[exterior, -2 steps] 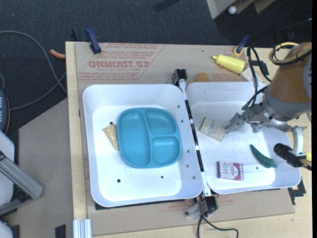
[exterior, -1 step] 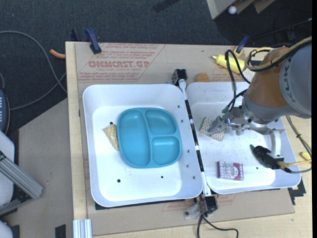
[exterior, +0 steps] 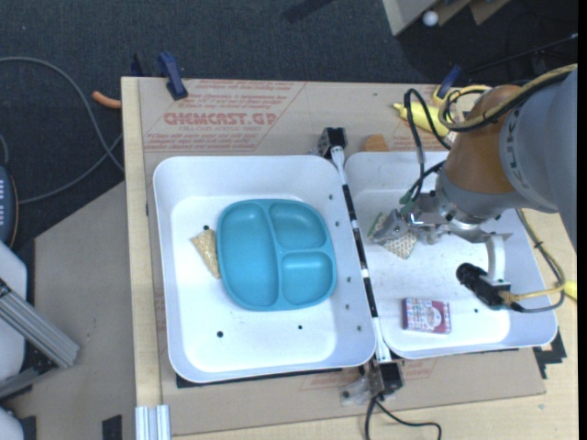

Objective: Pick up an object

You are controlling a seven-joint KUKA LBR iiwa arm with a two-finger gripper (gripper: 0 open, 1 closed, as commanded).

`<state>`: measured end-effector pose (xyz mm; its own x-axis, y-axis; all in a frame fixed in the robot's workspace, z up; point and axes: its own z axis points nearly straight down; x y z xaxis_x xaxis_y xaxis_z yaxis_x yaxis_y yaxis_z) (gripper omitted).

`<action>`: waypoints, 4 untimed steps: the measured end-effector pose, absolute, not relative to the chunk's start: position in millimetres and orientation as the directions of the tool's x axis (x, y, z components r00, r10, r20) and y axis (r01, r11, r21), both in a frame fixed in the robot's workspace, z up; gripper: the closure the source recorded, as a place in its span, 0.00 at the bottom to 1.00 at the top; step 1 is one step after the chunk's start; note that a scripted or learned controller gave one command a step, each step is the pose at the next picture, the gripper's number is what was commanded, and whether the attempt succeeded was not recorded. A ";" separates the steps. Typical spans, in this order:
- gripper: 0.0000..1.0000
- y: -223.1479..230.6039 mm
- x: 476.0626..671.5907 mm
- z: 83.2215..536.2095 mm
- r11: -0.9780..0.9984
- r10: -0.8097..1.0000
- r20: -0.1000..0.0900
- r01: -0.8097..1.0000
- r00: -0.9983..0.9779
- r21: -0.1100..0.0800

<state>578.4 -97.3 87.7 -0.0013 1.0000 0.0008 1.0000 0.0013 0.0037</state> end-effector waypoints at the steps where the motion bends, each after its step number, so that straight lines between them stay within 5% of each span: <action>1: 1.00 -97.8 580.2 99.0 0.000 1.000 -0.003 1.000 0.000 0.012; 2: 1.00 -120.9 554.1 139.8 -0.001 1.000 -0.002 1.000 0.001 0.002; 3: 0.00 -120.6 554.0 139.5 -0.001 1.000 -0.001 1.000 0.001 0.001; 4: 0.00 -188.4 598.9 147.6 0.000 1.000 -0.002 1.000 0.000 0.002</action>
